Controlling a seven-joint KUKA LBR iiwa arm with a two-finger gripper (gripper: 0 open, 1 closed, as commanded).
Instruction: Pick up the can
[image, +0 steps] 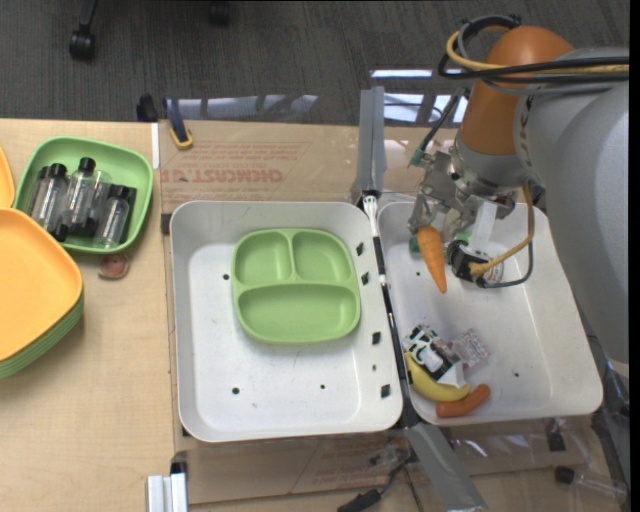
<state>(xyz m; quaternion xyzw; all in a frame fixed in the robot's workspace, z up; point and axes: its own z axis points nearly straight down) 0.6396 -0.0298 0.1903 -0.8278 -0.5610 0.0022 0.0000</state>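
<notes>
My gripper (430, 222) hangs over the back left part of the right bin (540, 330). It is shut on the thick end of an orange carrot (433, 260), which points down and slightly right from its fingers. A small black-and-white item (428, 350), possibly the can, lies near the right bin's front left, well below the gripper and apart from it. It is partly tangled with a clear wrapper (470, 348).
A yellow banana (432, 384) and an orange piece (466, 399) lie at the right bin's front edge. The left bin (200, 330) holds a green divided plate (295, 284). A green tray of bottles (82, 193) and orange plates (35, 295) sit on the table at left.
</notes>
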